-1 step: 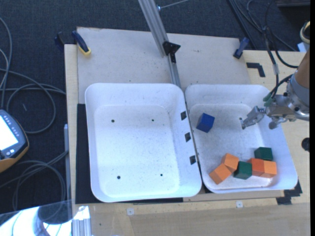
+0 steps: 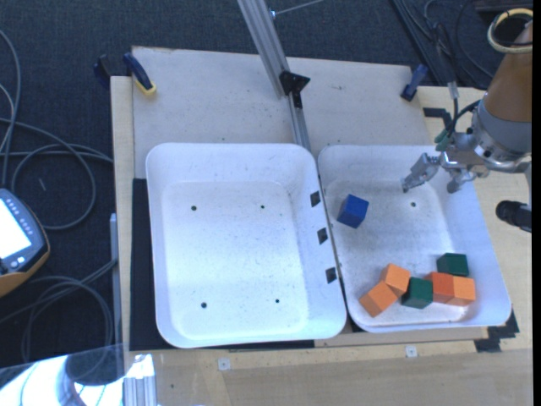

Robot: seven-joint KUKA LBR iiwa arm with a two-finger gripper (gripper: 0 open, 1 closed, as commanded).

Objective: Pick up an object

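Hovering: the gripper (image 2: 435, 174) hangs over the far right part of the right bin (image 2: 372, 161), its two fingers spread apart with nothing between them.
Arm: grey wrist with an orange band, reaching in from the right edge above the bin's far right corner.
Blue cube (image 2: 352, 211): alone on the bin floor, left of the gripper and nearer the camera, close to the bin's left wall, apart from the fingers.
Cluster: five blocks huddle at the near end of the right bin, well apart from the gripper.
Orange blocks: one (image 2: 379, 299) at the cluster's left end, one (image 2: 396, 276) just behind it, two more (image 2: 452, 288) side by side at the right end.
Green blocks: one (image 2: 418, 292) in the middle, touching orange on both sides; another (image 2: 453, 265) behind the right pair.
Left bin (image 2: 169, 163): shallow and white, beside the right bin, a few small dark dots on its floor.
Divide: small black clips (image 2: 322, 236) sit along the wall where the bins meet.
Pole (image 2: 270, 45): a slanted metal bar runs from the top edge down to the gap between the bins, left of the gripper and not over the blocks.
Bench (image 2: 211, 100): pale board, blue clamps (image 2: 139, 73) at its far corners.
Floor: dark carpet with loose cables (image 2: 51, 167) at the left.
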